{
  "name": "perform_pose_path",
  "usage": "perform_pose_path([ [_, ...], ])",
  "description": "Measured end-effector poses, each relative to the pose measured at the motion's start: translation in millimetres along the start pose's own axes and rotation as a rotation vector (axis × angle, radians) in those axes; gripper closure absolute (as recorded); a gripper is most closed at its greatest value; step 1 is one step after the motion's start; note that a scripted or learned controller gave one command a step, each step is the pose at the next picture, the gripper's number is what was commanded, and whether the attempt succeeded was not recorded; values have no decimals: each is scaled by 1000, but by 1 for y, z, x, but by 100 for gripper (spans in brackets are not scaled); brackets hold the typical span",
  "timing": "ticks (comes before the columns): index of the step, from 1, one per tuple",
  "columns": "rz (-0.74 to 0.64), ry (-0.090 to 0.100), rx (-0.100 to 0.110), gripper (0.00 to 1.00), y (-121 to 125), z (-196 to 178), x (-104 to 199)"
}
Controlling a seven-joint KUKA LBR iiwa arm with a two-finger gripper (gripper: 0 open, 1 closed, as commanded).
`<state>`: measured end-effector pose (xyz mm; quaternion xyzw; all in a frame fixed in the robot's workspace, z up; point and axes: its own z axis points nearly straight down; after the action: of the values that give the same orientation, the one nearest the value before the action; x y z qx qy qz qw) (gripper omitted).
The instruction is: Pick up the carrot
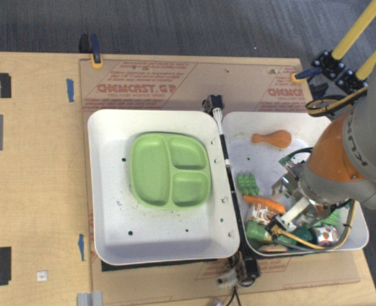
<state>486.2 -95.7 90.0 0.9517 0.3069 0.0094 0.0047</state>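
The carrot (262, 203) is a slim orange piece lying flat in the right bin (239, 139), left of centre, pointing left and right. My gripper (292, 198) hangs low over the bin just to the right of the carrot's right end, under the orange-banded wrist. The carrot's right tip runs under the gripper's body, and I cannot see whether it is touched.
The left bin (105, 171) holds a green divided plate (171, 169). In the right bin lie an orange drumstick-shaped toy (273, 138) at the back, a green studded block (248, 184), a green vegetable (257, 233) and a small red and white thing (326, 236) near the front wall.
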Motion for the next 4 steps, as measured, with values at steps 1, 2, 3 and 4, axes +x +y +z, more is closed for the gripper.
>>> perform_pose_path([
  [1, 304, 3, -11, 0, 2, -1, 1],
  [2, 277, 2, -11, 0, 0, 0, 2],
  [3, 278, 1, -7, 100, -1, -12, 2],
  [4, 278, 0, -6, 0, -1, -11, 2],
])
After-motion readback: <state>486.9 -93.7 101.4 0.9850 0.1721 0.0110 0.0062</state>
